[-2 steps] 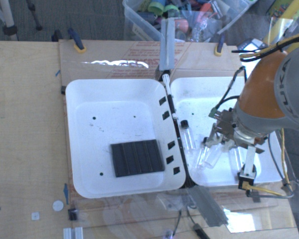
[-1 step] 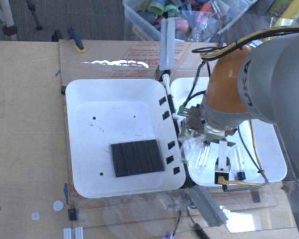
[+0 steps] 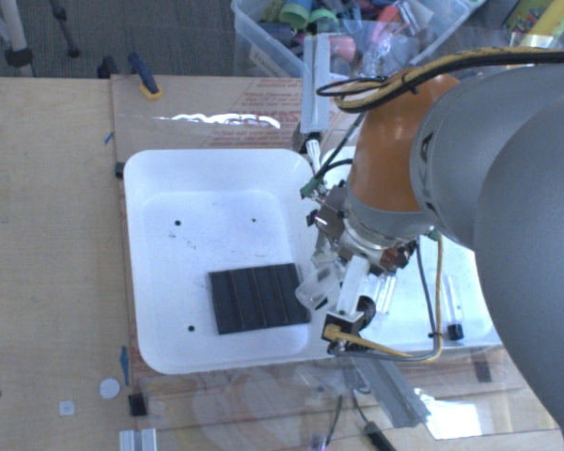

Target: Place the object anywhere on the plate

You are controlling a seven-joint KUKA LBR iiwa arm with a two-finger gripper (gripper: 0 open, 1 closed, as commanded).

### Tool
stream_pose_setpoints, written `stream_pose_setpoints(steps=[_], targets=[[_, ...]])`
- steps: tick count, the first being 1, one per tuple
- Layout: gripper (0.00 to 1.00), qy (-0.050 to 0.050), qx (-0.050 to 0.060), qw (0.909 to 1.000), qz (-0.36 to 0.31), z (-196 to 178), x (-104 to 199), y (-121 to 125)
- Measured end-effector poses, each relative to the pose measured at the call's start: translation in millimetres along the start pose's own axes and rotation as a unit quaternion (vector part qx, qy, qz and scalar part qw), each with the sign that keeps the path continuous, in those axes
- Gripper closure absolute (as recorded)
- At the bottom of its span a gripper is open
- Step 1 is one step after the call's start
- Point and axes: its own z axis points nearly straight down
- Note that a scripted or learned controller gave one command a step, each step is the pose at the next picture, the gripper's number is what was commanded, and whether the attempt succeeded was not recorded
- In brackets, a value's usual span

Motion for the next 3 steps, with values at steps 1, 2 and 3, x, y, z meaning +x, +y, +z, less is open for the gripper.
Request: stream_pose_setpoints(steps=[1, 2, 3], targets=[[1.00, 0.000, 0.000, 0.9999, -0.011, -45.8, 46.2, -46.5], [1.00, 0.000, 0.000, 0.9982, 0.060, -174.0, 31.4, -47.9], [1.00, 0.000, 0.000, 0.9915, 0.130, -96.0, 68.6, -74.3]])
